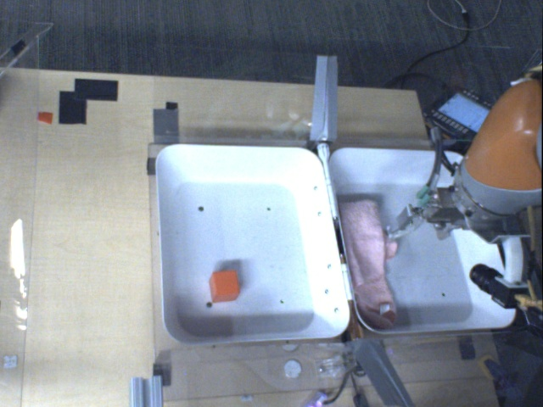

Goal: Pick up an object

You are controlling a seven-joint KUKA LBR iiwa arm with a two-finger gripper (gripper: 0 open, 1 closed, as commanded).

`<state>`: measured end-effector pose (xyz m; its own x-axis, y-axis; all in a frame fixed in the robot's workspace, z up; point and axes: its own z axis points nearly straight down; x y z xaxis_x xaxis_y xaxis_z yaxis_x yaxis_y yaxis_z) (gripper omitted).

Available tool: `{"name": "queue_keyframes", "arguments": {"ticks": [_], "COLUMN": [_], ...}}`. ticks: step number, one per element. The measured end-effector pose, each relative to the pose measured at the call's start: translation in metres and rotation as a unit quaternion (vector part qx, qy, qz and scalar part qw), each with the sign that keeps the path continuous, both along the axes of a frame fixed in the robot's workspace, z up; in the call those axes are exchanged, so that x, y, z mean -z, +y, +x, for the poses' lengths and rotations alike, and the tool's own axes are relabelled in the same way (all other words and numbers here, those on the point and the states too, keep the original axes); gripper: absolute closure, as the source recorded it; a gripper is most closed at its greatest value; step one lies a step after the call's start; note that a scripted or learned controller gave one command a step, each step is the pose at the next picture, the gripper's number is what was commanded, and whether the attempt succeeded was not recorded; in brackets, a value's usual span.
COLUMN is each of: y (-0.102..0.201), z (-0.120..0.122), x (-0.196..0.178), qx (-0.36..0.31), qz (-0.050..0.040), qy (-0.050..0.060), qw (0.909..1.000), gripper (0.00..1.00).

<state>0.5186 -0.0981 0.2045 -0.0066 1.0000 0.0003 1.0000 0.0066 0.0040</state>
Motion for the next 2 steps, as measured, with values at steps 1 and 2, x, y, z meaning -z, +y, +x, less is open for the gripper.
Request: {"name": "queue_keyframes", "arguments": {"ticks": [1,2], "y": [-0.021,0.004], "z": [0.03,0.059], "x": [0.032,0.111], "qx": [0.089,0.033], "qz": [0.0003,-0.0007], "qy": [-0.001,-0.009], "qw": [0.9961,0.9994], "gripper": [0.0,0.0]}}
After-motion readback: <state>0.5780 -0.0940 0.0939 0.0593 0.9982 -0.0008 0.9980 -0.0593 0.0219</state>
